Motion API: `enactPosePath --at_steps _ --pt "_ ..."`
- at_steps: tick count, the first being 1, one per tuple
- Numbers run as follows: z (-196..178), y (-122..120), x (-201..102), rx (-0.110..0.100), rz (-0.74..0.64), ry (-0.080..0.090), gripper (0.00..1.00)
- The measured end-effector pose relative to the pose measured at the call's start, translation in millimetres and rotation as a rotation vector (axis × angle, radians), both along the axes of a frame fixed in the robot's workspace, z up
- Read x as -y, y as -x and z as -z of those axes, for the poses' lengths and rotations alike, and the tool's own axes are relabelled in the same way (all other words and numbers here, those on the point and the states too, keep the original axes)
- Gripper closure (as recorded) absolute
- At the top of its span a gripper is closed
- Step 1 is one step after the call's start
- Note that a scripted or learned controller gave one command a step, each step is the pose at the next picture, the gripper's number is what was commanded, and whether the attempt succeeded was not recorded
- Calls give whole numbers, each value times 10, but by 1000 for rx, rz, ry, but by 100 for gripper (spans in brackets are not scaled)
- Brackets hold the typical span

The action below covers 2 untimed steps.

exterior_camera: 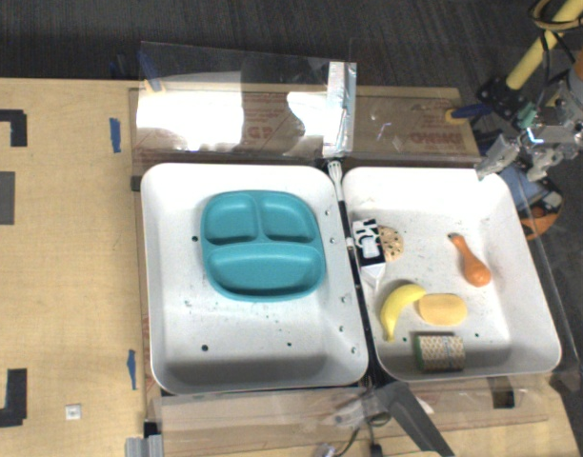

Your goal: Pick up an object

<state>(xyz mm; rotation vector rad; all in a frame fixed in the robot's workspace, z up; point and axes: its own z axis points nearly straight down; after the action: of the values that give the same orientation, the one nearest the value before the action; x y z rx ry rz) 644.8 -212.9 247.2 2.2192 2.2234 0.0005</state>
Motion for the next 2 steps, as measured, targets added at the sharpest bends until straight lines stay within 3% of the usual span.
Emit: enactPosePath --at_steps 1,2 --pt "567 22 -67 -5 51 -1 0" --pt "287 358 -538 1 -138 0 0"
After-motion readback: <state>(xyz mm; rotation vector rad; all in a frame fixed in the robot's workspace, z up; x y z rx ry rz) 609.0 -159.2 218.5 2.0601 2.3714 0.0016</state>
